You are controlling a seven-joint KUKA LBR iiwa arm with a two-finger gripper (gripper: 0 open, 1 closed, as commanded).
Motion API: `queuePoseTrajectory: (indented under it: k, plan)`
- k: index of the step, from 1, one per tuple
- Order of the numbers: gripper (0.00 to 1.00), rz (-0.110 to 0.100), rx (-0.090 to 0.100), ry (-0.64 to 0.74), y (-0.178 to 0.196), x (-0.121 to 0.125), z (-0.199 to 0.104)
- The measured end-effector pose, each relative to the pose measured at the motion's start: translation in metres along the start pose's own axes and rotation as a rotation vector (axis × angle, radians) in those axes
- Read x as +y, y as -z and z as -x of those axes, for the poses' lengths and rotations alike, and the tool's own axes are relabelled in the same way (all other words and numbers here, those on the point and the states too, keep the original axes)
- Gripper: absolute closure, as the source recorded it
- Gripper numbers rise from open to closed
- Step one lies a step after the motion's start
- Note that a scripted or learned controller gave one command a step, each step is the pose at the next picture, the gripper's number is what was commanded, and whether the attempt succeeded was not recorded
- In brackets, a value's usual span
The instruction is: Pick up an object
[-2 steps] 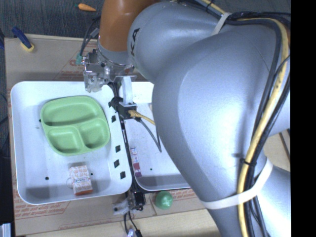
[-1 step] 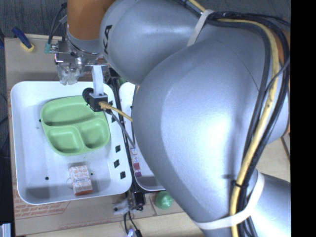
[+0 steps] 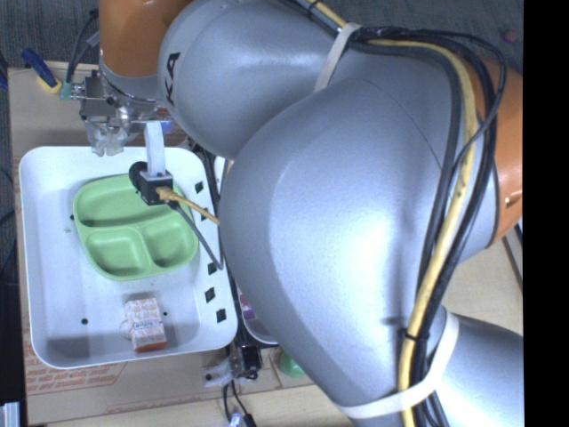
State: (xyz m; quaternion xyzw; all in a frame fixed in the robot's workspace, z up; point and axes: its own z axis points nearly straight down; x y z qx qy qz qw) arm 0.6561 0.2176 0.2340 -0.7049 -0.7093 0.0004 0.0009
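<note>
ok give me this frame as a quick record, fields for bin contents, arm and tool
left bin: white, shallow
contents: green divided tray, small wrapped packet
tray position: far half of the bin, three compartments facing up
packet position: near edge of the bin, apart from the tray
arm: grey, covers most of the right side
tool: over the bin's far edge, above the tray
held object: none seen

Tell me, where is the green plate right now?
The green plate lies in the left white bin, toward its far end. A small wrapped packet sits just nearer the camera, and the gripper hangs above the bin's far edge.
</note>
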Motion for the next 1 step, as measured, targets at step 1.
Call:
queuePoseTrajectory:
  k: [1]
  plan:
    - [1.0, -0.001, 0.0, 0.008, 0.0109, -0.0001, -0.0014]
